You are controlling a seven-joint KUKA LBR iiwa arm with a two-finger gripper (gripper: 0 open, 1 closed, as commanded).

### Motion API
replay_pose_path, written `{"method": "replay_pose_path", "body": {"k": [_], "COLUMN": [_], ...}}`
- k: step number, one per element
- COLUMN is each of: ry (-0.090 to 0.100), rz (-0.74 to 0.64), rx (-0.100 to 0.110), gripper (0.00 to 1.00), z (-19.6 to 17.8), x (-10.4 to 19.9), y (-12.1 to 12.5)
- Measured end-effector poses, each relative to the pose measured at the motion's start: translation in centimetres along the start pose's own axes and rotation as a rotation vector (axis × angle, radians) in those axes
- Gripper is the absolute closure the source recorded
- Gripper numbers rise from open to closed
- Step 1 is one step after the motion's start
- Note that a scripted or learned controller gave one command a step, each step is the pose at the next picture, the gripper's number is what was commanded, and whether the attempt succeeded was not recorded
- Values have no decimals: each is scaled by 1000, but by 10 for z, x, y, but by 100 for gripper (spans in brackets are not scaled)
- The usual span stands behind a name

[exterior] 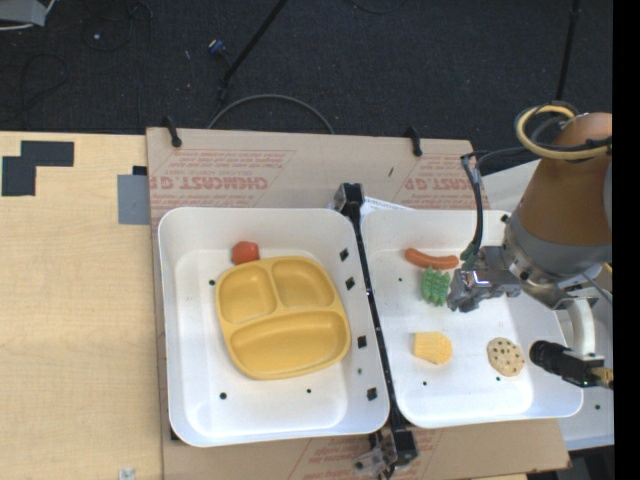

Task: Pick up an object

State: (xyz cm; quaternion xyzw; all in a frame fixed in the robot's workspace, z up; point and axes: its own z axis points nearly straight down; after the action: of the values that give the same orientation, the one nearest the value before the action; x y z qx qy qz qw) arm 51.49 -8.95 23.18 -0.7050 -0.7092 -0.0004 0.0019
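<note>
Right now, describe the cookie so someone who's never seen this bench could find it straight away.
Look in the right-hand white bin, along its near edge toward the right corner. The cookie lies there, right of the yellow cheese wedge. It is the one round, tan piece speckled with dark chips.

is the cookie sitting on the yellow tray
No, the cookie lies in the right bin, while the yellow tray is in the left bin.

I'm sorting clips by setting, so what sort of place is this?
Likely a robotics lab bench: a robot arm reaches over two white bins, toy food such as a cookie and cheese wedge lies in one, and cables trail across dark carpet behind.
</note>
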Motion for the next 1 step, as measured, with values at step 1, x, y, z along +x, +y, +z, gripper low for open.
{"method": "replay_pose_path", "body": {"k": [1], "ry": [0], "rz": [-1], "rx": [0], "gripper": [100], "z": [-1], "x": [63], "y": [13]}}
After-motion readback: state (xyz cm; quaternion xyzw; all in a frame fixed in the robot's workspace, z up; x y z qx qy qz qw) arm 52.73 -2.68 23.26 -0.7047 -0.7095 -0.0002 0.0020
